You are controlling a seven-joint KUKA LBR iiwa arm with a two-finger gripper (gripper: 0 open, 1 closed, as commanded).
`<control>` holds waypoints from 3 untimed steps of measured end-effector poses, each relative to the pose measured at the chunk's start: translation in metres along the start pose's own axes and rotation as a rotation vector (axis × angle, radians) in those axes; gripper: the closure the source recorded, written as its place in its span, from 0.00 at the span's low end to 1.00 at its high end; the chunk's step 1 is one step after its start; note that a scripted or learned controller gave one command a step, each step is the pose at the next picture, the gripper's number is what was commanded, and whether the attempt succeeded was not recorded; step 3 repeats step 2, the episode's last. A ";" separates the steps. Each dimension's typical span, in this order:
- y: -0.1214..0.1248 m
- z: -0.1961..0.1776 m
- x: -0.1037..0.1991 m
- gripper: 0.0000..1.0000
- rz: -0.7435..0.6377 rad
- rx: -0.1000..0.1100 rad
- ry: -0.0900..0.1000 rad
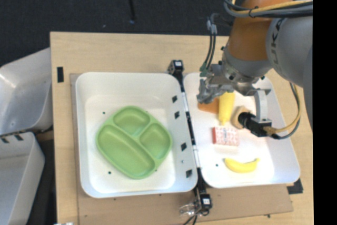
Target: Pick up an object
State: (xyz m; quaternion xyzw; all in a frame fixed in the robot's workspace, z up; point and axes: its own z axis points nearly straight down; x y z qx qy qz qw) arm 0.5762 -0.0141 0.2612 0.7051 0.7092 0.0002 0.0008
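Scanning front to back. Right bin (279, 158): banana (241, 165) lies nearest the front edge, flat, free on all sides. It's the easiest pick if the target is open. Behind it is a red-and-white patterned packet (226, 136), flat, apart from the banana. Behind that is a yellow piece (226, 107), long axis pointing away. An orange piece (208, 107) sits just beside its left flank, close to the bin's inner wall.

Gripper (209, 93) hangs low, right over the orange piece; my guess is that's the target. Can't tell if it's open or closed, or gripping anything, because the arm (253, 34) hides the tips.

To do it well: descend straight, centre on the orange piece, close across its narrow side, lift vertically. Risks: yellow piece crowds one side and the wall the other, so it may catch both or nudge one away.

Left bin (89, 97) holds a green divided plate (134, 141), well apart, no interference. Table (105, 50) edge runs behind both bins.
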 end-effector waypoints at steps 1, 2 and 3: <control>0.025 0.008 0.035 1.00 0.001 0.000 0.000; 0.048 0.002 0.087 1.00 -0.001 -0.001 0.002; 0.048 0.002 0.087 1.00 -0.001 -0.001 0.002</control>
